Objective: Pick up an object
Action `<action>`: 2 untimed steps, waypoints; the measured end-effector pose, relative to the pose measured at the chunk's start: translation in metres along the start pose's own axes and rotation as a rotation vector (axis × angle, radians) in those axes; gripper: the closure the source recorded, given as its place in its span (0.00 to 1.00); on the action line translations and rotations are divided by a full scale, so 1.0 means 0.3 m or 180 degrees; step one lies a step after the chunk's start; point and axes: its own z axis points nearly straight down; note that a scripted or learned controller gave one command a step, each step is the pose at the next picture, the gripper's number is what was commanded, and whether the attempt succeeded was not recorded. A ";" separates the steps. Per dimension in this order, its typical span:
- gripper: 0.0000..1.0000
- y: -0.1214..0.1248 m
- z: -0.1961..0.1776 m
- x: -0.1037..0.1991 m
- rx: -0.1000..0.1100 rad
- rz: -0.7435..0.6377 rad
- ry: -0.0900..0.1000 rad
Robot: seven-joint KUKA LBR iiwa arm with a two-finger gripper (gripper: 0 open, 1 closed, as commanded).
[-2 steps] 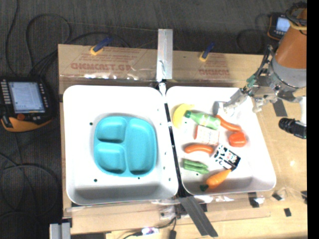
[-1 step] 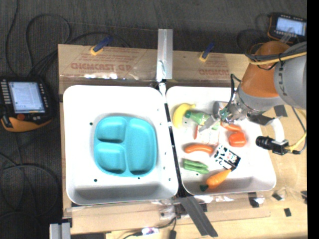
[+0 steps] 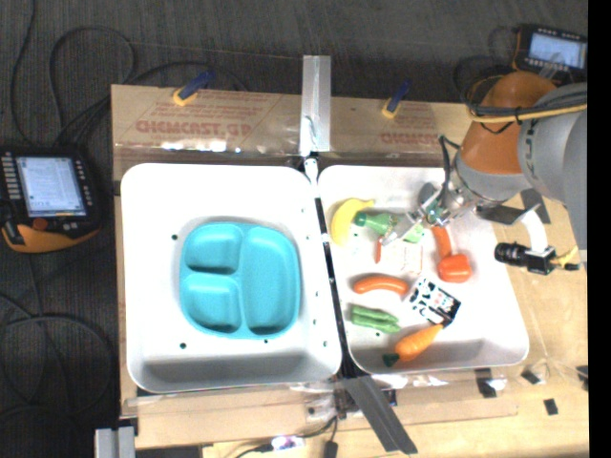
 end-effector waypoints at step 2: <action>1.00 0.134 -0.339 0.141 0.0007 0.0684 -0.0037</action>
